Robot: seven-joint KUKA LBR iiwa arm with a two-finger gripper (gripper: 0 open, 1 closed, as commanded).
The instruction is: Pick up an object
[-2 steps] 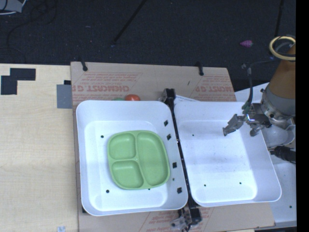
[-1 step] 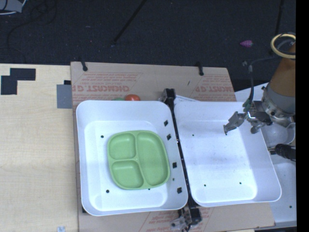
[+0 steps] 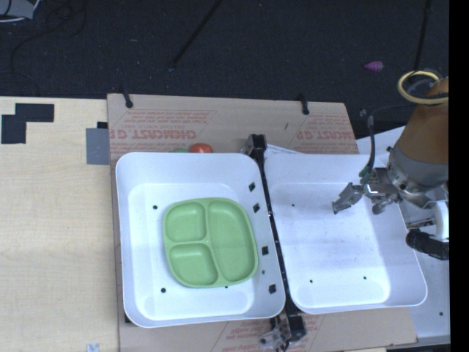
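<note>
1. Camera view, bins: I see two shallow white plastic bins side by side on a cardboard sheet. The left bin carries a pale green three-compartment plastic tray, lying flat near the middle of the floor. The right bin has a bare floor with a few dark specks.

2. Camera view, arm: the grey arm with its orange band enters from the right. Its two-finger gripper hangs over the upper right part of the right bin, well apart from the tray. The fingers look spread, with nothing between them.

3. Camera view, surroundings: a small red-orange round object sits on the cardboard just behind the left bin's back rim, outside both bins.

4. Judgement on the step in hand: I take this as the approach, with no grasp begun. The tray is the only candidate inside a bin, so I would carry the gripper across the central divider to the left bin.

5. Advice: the tray is flat and broad, so I would aim at its raised rim or a compartment wall, fingers straddling the edge, and descend slowly; a grip on the open face would likely slip.
</note>
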